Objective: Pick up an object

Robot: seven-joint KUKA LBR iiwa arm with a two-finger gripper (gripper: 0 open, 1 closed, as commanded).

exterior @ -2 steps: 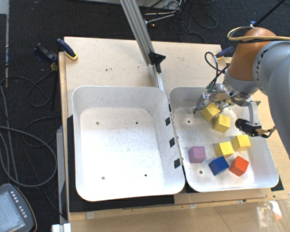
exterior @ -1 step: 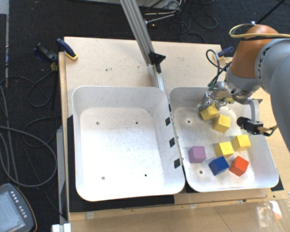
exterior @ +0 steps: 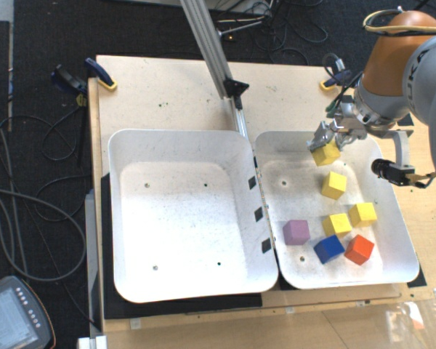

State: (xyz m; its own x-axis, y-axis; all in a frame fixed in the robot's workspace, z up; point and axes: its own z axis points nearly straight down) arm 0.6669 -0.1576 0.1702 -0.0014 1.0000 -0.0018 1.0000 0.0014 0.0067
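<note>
My gripper (exterior: 325,146) hangs over the back of the right bin (exterior: 403,257), shut on a yellow cube (exterior: 326,154) that sits between its fingers, lifted above the bin floor. Below it on the floor lie another yellow cube (exterior: 334,185), two more yellow cubes (exterior: 363,214) (exterior: 338,224), a purple cube (exterior: 296,231), a blue cube (exterior: 328,249) and an orange-red cube (exterior: 360,249).
The left bin (exterior: 123,195) stands beside the right one, sharing a middle rim. A slanted metal pole (exterior: 207,38) rises from the bench behind the bins. Clamps sit at the bench's back corners (exterior: 102,75). The arm's orange band (exterior: 392,57) is at the upper right.
</note>
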